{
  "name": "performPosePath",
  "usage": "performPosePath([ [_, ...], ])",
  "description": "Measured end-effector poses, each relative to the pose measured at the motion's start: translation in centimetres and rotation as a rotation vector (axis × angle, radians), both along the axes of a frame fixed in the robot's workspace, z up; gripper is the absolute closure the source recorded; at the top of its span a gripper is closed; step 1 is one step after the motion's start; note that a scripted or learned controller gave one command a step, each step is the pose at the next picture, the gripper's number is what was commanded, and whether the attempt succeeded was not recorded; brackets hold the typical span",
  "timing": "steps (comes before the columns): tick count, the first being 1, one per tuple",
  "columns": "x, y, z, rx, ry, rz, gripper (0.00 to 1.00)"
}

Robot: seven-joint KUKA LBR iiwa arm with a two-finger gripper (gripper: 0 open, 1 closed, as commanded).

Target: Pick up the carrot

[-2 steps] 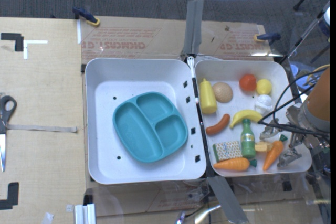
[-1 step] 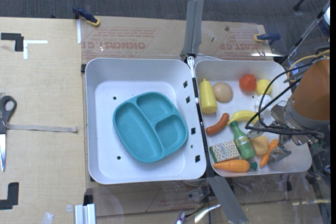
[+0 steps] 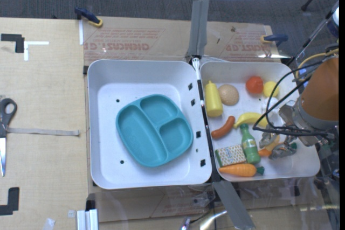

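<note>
The carrot (image 3: 237, 170) is found at the near edge of the right bin (image 3: 310, 165), lying on its side almost parallel to the front wall, its green top pointing right. Just behind it a small patterned sponge-like block (image 3: 231, 154) and a green bottle (image 3: 249, 144) are seen, the bottle's base close to the carrot's right half, possibly touching it. A sausage (image 3: 223, 127), a banana (image 3: 248, 118), a yellow bottle (image 3: 213, 99), an egg-coloured ball (image 3: 228, 95), a tomato (image 3: 254, 84) and a lemon (image 3: 271, 89) are spread further back. In the left bin (image 3: 97, 132) a blue divided plate (image 3: 154, 130) is set.

The hand (image 3: 276, 148) is placed low in the right bin, to the right of the green bottle and behind the carrot's leafy end, among some small items that cannot be made out. Whether its fingers are parted or closed cannot be told from this view; nothing can be said to be held.

The approach is judged not yet complete. For a sound grasp, the hand would best be raised clear of the clutter, brought forward and left above the carrot's thick middle, and turned so that the fingers straddle the carrot across its length. The descent should be kept off the bottle and the front wall, since little room is left on either side.
</note>
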State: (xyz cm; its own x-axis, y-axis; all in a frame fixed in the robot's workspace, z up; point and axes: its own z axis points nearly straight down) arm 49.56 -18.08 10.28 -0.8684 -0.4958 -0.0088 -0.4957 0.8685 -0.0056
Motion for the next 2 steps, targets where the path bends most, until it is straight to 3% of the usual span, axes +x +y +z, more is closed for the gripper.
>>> performPosePath([
  [2,0.6,0.2,2.0,-0.001,-0.012,0.005,1.0],
])
